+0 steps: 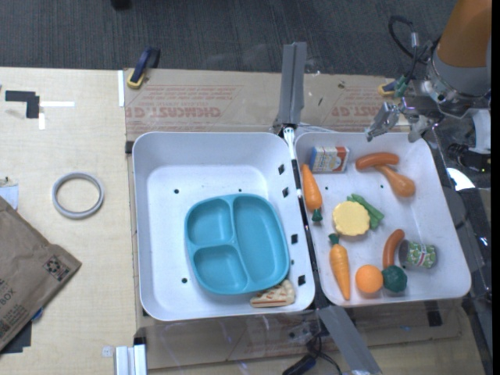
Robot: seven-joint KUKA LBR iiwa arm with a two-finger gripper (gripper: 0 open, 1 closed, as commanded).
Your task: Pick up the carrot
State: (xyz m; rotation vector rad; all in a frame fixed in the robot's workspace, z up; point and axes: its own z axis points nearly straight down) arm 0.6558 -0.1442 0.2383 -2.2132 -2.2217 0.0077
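Note:
Two carrots lie in the right bin (445, 283). One carrot (312, 190) rests along the bin's left wall with its green stub pointing toward the front. The other carrot (339, 263) lies near the front left, beside an orange (369, 280). My gripper (398, 124) hangs above the bin's far right corner with its two fingers spread apart and nothing between them. It is well away from both carrots.
The right bin also holds a small carton (329, 158), sausages (377, 161), a yellow corn piece (351, 218), a can (419, 255) and a green ball (395, 279). A blue divided plate (235, 243) and a bread slice (273, 295) sit in the left bin (156, 209). Tape roll (78, 194) lies at left.

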